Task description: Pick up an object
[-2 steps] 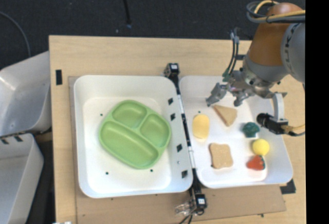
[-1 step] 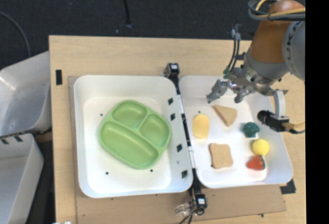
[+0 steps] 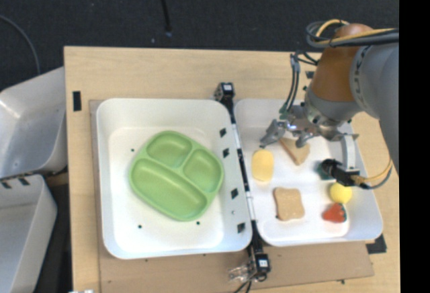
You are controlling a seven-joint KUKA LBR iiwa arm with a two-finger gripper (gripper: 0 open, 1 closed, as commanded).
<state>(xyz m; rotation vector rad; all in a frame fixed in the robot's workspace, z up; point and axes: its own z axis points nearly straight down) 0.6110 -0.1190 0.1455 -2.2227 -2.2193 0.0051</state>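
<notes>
Tan wedge (image 3: 295,150) under end effector (image 3: 289,134), yellow block (image 3: 263,165), toast slice (image 3: 289,203) nearby

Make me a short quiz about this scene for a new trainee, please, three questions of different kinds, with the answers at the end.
1. True or false: the green plate lies in the left bin.
2. Which item lies nearest the divider between the bins? A) the slice of toast B) the yellow piece C) the red piece
3. Fill in: the tool hangs over the ____ bin, just above a tan wedge.

Key
1. True.
2. B.
3. Right.
</notes>
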